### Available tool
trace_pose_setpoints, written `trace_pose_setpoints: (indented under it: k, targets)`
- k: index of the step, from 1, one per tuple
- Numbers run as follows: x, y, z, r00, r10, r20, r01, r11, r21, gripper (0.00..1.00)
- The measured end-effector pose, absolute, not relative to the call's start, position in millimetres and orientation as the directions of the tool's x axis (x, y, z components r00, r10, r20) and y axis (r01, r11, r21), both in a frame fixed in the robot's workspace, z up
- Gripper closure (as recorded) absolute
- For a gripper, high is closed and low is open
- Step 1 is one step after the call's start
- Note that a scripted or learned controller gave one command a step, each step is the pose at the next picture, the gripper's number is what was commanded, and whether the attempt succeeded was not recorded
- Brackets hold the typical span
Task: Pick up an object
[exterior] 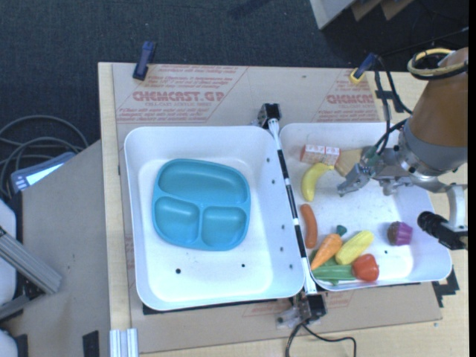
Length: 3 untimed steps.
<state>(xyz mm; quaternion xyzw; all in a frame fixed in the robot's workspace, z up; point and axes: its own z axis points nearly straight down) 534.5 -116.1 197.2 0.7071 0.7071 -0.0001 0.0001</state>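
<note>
From the overhead camera, the tool [355,178] hangs low in the right white bin [424,270], just right of the yellow plastic banana [314,180]; whether it is spread or pinched I cannot tell. Below the banana lie an orange sausage [309,225], a toy carrot [326,249] and a purple fruit [400,233] farther right

The arm [439,117] is seen extended in from the right, its orange band uppermost. The tool [355,180] is angled low and leftward, fingers parted.
</note>
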Motion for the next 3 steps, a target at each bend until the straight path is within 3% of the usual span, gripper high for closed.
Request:
trace_pose_setpoints:
  k: [1, 2, 3]
  targets:
    - [482.7, -187.6, 226.5, 0.002, 1.000, 0.000, 1.000, -0.002, -0.001, 0.00]
    - [488.9, -211.6, 84.6, 0.000, 1.000, 0.000, 1.000, 0.000, 0.001, 0.00]
    - [489.7, -212.3, 95.6, 0.001, 1.000, -0.002, 1.000, -0.001, 0.004, 1.00]
